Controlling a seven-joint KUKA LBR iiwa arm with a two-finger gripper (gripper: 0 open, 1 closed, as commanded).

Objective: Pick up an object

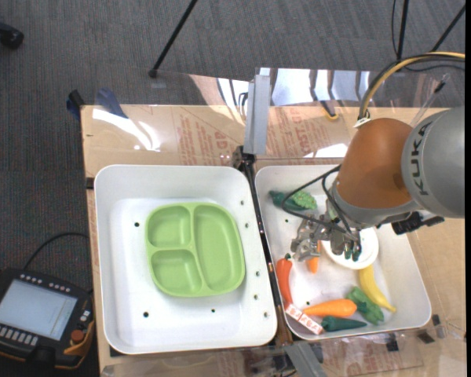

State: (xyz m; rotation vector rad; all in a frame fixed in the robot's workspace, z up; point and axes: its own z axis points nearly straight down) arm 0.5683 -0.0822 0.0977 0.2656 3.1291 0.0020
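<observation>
Orange-banded arm's gripper (323, 246) low over the right bin (412, 285); whether it grips anything cannot be told.
Just beside it: small orange piece (314, 264), white dish (363, 251), banana (374, 287), carrots (284, 280), broccoli (301, 200). Green tray (195, 249) fills the left bin (114, 246).

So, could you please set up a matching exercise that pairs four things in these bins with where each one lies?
Things:
1. green divided plate
2. banana
3. broccoli
4. red pepper

Places:
A. right bin, by its left wall
B. left bin, middle
C. right bin, far end, near the arm
D. right bin, towards its right wall

Pairs: 1-B, 2-D, 3-C, 4-A
</observation>
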